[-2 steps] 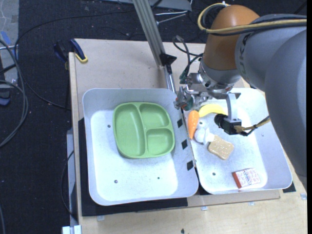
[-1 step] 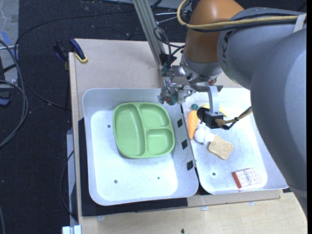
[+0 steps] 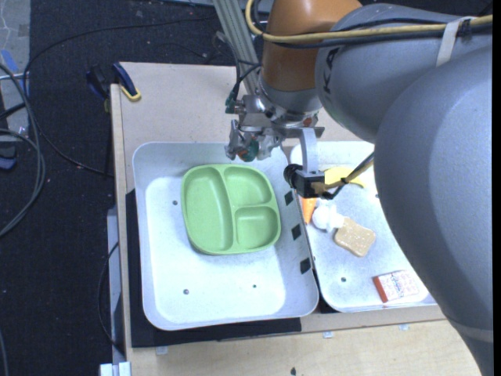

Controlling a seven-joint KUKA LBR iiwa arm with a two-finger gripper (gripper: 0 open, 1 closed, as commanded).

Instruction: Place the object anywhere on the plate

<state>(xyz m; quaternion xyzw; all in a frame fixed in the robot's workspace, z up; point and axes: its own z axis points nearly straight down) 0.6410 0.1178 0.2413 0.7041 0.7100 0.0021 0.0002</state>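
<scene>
While the grey arm (image 3: pixel 407 131) fills the right and upper part of the view, its orange band (image 3: pixel 301 10) sits high at centre and a yellow cable runs across it. Next in size is the wooden bench (image 3: pixel 172 92), bearing two shallow white bins side by side. On the floor of the left bin (image 3: pixel 203 288) lies the green plate (image 3: pixel 232 208), a rounded-square dish split into three compartments: one long one along its left side and two smaller ones on its right. No item lies on it.

On the floor of the right bin (image 3: pixel 352 284) lie the loose things, well apart from the plate. A tan, sponge-like block (image 3: pixel 355 238) lies tilted near the middle, touching a small white piece (image 3: pixel 323 218) with an orange piece (image 3: pixel 308 207) just beside that. A yellow item (image 3: pixel 344 176) shows partly under the arm. Which of these is the object meant for the plate cannot be told. A red and white packet (image 3: pixel 398 286) lies near the bin's lower right corner.

The gripper (image 3: pixel 249 149) hangs at the far edge of the left bin, just above the plate's upper rim. Whether it is spread or closed cannot be told, and nothing can be seen in its grasp.
</scene>
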